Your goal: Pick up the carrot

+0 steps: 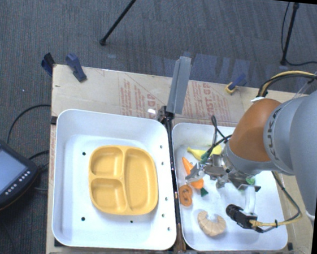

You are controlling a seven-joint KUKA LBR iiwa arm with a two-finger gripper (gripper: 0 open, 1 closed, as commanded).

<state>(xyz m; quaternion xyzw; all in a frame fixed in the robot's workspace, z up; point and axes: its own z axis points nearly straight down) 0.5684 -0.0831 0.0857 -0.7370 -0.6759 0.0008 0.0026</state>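
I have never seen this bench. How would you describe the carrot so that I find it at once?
Look in the right white bin, the one the grey arm reaches into, not the left bin holding the yellow divided plate. Along its left side lies the carrot, a short orange stick. Unlike the yellow banana above it and the round orange slice below, it is slim and pointed.

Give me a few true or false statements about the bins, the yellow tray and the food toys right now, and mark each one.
1. The yellow divided tray lies in the left bin. True.
2. The carrot lies in the tray. False: it is in the right bin.
3. The claw is over the right bin. True.
4. The banana sits in the left bin. False: right bin.
5. A croissant lies near the right bin's front edge. True.
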